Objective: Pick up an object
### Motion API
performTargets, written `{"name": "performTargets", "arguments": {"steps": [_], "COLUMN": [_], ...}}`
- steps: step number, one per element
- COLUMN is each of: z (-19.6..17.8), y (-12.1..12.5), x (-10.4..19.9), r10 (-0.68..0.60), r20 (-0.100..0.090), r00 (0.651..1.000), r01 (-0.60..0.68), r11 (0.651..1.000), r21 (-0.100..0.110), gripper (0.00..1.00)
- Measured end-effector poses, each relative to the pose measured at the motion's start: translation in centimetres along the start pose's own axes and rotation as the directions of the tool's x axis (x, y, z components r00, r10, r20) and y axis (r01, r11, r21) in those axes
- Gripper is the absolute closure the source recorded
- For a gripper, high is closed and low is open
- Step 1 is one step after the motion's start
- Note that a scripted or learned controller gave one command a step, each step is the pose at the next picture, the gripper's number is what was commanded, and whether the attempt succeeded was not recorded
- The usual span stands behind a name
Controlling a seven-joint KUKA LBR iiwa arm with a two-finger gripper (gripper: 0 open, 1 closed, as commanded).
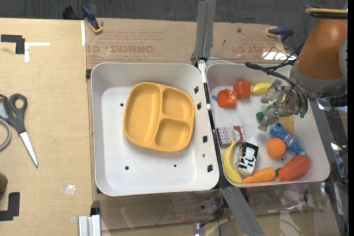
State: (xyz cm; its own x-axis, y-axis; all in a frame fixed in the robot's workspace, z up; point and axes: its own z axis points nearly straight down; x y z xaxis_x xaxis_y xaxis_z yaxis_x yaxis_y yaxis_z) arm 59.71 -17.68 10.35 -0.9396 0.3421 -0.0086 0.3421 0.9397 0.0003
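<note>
One gripper (275, 110) low over right bin (315, 174), finger state unclear; blue bottle (286, 137) just below-right, long axis diagonal.

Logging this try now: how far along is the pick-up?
Nothing looks picked yet. The gripper is low over the right bin, among the toys near the blue bottle and orange ball. I can't tell whether it holds anything. Grasping and lifting remain.

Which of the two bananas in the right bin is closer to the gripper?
The small banana at the bin's far edge, left of the gripper; the big banana lies near the front.
</note>
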Motion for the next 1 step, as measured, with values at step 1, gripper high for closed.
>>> {"name": "performTargets", "arguments": {"steps": [1], "z": [1.03], "y": [-2.12], "x": [0.63], "r10": [0.019], "r20": [-0.005], "r00": [1.000], "r01": [-0.019], "r11": [1.000], "r21": [0.000], "gripper": [0.00]}}
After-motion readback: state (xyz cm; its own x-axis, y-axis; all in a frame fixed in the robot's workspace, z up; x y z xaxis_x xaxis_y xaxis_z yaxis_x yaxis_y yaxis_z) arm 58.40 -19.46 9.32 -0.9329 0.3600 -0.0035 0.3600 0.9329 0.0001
